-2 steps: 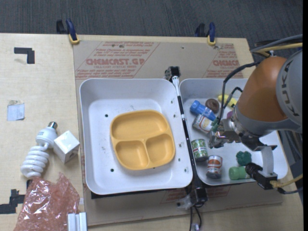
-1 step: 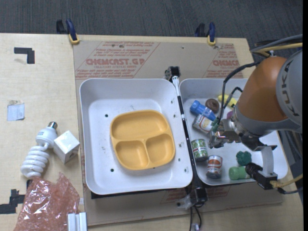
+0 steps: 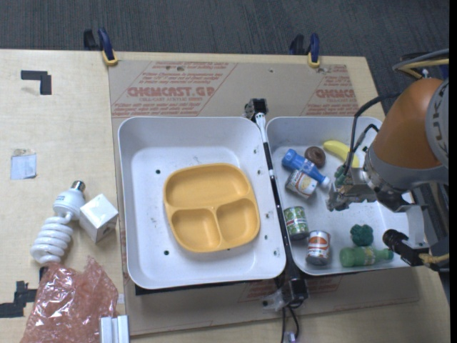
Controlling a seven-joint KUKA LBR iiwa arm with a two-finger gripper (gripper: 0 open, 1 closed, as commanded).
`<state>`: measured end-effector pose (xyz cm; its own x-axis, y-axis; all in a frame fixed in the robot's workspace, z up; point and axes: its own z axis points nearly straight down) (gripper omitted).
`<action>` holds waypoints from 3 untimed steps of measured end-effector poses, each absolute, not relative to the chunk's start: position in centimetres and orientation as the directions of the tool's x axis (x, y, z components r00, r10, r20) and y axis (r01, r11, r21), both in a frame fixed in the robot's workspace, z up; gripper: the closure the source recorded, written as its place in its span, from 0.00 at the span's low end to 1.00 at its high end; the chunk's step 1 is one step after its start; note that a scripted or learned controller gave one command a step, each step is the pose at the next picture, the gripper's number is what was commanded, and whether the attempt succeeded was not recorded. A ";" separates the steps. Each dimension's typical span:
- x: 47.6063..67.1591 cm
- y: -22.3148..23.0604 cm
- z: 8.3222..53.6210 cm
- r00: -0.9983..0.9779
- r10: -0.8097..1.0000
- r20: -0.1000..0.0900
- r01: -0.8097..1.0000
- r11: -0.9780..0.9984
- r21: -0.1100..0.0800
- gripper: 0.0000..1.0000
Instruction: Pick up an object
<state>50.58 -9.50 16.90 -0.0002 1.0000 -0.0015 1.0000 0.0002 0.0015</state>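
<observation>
The gripper (image 3: pixel 341 195) is seen low over the right bin (image 3: pixel 280 131); whether its jaws are released or clenched cannot be told. Small objects are scattered in this smooth white bin: a banana (image 3: pixel 334 149), a blue bottle (image 3: pixel 298 162), a brown round piece (image 3: pixel 315 156), a glass jar (image 3: pixel 302 184), two cylindrical cans (image 3: pixel 295 222) (image 3: pixel 318 248), broccoli (image 3: pixel 361 234) and a green bottle (image 3: pixel 363 256). A glossy yellow divided plate (image 3: pixel 212 207) is held in the left bin (image 3: pixel 136 148). A spiral light bulb (image 3: pixel 58 224) lies on the tabletop (image 3: pixel 43 148).

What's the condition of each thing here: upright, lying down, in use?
Yellow tray: flat in left bin, nothing in it.
Red-label can: upright.
Green-label can: lying tilted.
Blue bottle: lying down.
Banana: lying flat.
Light bulb: lying on bench.
</observation>
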 end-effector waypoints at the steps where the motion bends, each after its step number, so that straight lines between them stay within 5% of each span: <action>1: 51.6 -10.4 9.2 0.001 1.000 0.000 1.000 -0.001 0.000 0.00; 2: 47.9 -10.8 9.2 0.002 1.000 0.000 1.000 -0.002 0.000 0.00; 3: 47.8 -9.2 9.2 0.001 1.000 0.000 1.000 -0.001 0.002 0.00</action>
